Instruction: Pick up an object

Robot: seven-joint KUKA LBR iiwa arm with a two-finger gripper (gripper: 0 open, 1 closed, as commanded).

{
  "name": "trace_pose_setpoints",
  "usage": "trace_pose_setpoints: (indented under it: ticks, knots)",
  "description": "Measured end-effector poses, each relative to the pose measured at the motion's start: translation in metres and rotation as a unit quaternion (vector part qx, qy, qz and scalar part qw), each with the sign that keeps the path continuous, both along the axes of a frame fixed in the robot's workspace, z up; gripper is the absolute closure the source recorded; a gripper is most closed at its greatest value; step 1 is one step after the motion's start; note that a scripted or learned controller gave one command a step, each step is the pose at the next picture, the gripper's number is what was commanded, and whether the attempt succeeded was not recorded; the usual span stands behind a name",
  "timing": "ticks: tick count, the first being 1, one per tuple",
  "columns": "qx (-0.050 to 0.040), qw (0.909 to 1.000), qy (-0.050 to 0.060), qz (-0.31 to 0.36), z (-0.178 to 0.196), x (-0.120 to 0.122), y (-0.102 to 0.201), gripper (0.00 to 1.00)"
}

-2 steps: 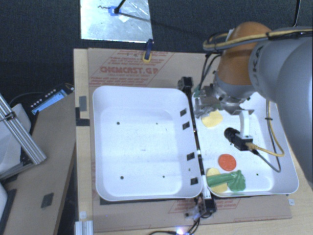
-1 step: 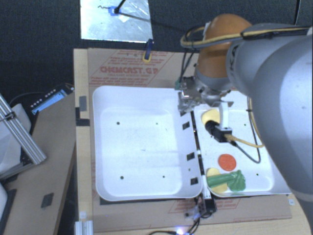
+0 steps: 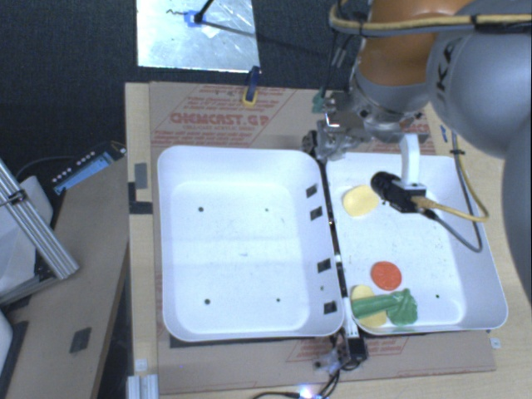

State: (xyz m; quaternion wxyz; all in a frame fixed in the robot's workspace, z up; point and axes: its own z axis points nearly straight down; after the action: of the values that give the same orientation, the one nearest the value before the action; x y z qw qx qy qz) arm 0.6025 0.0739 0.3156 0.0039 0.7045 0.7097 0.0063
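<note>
The right bin (image 3: 474,264) holds a pale yellow rounded piece (image 3: 359,200) near its far left. A flat red disc (image 3: 386,274) lies closer to the front. At the front left corner, a green leafy toy (image 3: 394,306) rests against a small yellow piece (image 3: 362,293). My gripper (image 3: 330,145) hangs over the far left corner of the right bin, by the divider between the bins. It is up and left of the pale yellow piece and apart from it. I see nothing held in it.
The left bin (image 3: 241,239) sits beside the right one, sharing a divider with black clips (image 3: 322,264). A black fitting with a yellow cable (image 3: 399,193) hangs from the wrist over the right bin. A foil sheet (image 3: 198,23) lies behind the bench.
</note>
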Motion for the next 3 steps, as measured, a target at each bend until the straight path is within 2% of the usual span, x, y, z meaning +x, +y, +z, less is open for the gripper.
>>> trace_pose_setpoints:
  ticks: [1,2,3]
  knots:
    - [0.0011,1.0,0.003,0.004,0.054,-0.004,0.095,1.0]
    - [0.001,1.0,0.003,0.002,0.111,0.003,0.162,1.0]
    - [0.0016,1.0,0.0,-0.001,0.228,-0.015,0.16,1.0]
